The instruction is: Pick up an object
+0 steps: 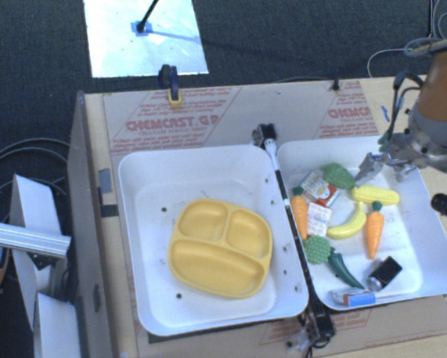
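White plastic bins, 2 of them, sit side by side on the desk (201, 113). Left bin (145, 221) holds 1 yellow divided tray (221, 247). Right bin (436, 264) holds the loose toy items; any 1 of these could serve as the object.

Progress: no pick yet, as far as the view shows. Every item lies on the bin floor. The jaws (383, 163) hang over the right bin at about 1 o'clock of its contents, just beside the green leafy piece (338, 175) and above the yellow corn (376, 195). Nothing is visible between them. Whether they stand apart or together: cannot tell, the tips are small and blurred against the white wall.

Remaining, by judgement: descend onto 1 item, close, lift clear of the bin.

Object notes, taking the bin centre as dial centre:
- yellow corn, 1 o'clock, lying flat, nearest the jaws, so the likely target.
- banana (348, 226), at centre, curved, touching the small printed boxes (318, 200) at 10 o'clock.
- 2 carrots: 1 (374, 232) at 3 o'clock, 1 (300, 216) at 9 o'clock against the bin wall.
- dark green pepper-like piece (341, 268) at 6 o'clock.
- black block (384, 271) and a blue-and-red box (353, 298) at 5 to 6 o'clock.

Items are crowded; a neighbour may get nudged on descent.
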Available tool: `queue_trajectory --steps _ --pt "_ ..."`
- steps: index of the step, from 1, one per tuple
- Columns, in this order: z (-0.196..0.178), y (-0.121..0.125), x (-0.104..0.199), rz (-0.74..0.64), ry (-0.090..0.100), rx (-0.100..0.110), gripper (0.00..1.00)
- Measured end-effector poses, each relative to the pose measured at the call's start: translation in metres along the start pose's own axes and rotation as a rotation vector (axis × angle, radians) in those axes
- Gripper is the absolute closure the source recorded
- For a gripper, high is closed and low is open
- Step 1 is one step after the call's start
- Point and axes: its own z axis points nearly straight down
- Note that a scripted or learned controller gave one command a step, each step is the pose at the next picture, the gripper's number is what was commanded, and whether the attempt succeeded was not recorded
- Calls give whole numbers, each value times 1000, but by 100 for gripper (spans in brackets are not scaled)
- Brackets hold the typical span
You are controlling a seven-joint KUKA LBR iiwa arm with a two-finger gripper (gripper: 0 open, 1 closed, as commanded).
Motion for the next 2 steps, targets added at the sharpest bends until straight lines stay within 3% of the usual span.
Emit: queue_trajectory --steps 1,2 --pt "107 -41 -24 6 2 9 0" --pt "91 -36 -22 2 -1 -3 100"
